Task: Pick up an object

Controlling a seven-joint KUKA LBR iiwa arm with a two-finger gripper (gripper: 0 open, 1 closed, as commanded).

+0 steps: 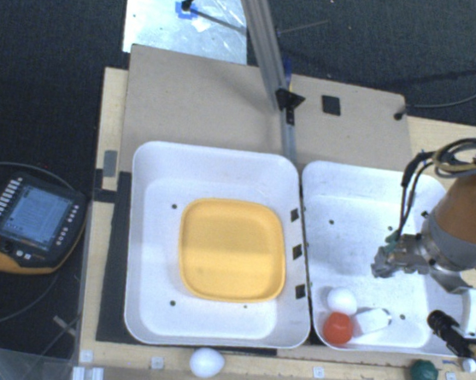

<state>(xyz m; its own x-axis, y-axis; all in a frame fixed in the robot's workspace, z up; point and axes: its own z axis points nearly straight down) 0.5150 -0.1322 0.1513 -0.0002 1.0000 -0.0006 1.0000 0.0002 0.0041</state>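
Nothing picked yet. Gripper (388, 262) is hovering in the right bin (341, 189), above the red ball (339, 328) and white ball (342, 300); jaw state impossible to tell.

The arm (474, 214) wears a broad orange band over a grey wrist; black cables loop above it, and the dark tool (393, 261) looks blurred.

Teach pendant (25, 228) left of bench (screen lit).
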